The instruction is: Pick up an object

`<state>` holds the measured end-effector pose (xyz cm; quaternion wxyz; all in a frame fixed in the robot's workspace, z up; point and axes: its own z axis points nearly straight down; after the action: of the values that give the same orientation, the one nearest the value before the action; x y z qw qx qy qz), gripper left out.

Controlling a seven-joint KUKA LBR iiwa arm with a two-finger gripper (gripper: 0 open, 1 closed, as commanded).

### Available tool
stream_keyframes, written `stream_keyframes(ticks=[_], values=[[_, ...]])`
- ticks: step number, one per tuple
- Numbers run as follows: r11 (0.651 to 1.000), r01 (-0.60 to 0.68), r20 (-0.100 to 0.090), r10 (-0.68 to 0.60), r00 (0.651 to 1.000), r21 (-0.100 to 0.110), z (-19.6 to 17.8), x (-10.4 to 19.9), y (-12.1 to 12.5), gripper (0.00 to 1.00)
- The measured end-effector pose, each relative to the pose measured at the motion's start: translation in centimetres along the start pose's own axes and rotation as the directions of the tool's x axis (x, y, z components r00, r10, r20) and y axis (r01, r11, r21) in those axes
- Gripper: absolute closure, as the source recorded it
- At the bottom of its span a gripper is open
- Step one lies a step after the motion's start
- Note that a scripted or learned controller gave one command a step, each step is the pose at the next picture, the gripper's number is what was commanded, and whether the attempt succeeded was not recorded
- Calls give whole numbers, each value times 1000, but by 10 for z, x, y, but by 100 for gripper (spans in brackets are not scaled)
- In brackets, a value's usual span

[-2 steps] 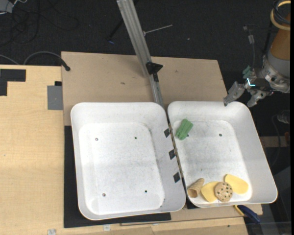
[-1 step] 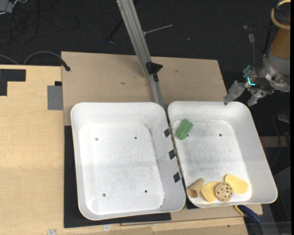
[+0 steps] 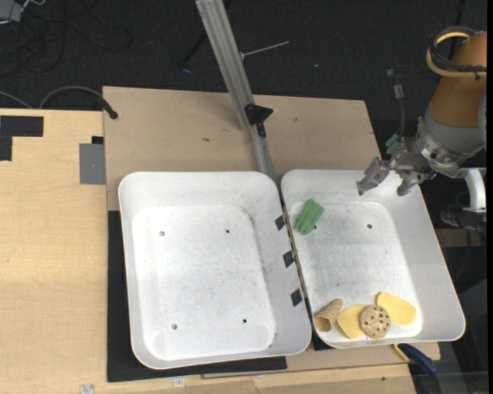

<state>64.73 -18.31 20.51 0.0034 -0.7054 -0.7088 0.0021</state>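
Right bin [image 3: 411,245] holding a green block [image 3: 309,217] near its left wall, yellow and tan pieces [image 3: 367,317] lying at its front edge, left bin [image 3: 140,220] sitting beside it, hand [image 3: 388,179] hovering over the right bin's back rim, fingers spread wide, gripping nothing, metal rail [image 3: 230,64] leaning over the bench [image 3: 41,245] behind.

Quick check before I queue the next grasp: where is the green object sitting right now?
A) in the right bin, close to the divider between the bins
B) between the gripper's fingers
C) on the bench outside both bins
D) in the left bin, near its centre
A: the green object lies on the floor of the right bin, close to the edge shared with the left bin, apart from the gripper.
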Motion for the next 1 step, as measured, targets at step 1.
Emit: stream_keyframes(ticks=[1], values=[[1000, -2, 0, 2, 1000, 1, 64, 5, -4, 0]])
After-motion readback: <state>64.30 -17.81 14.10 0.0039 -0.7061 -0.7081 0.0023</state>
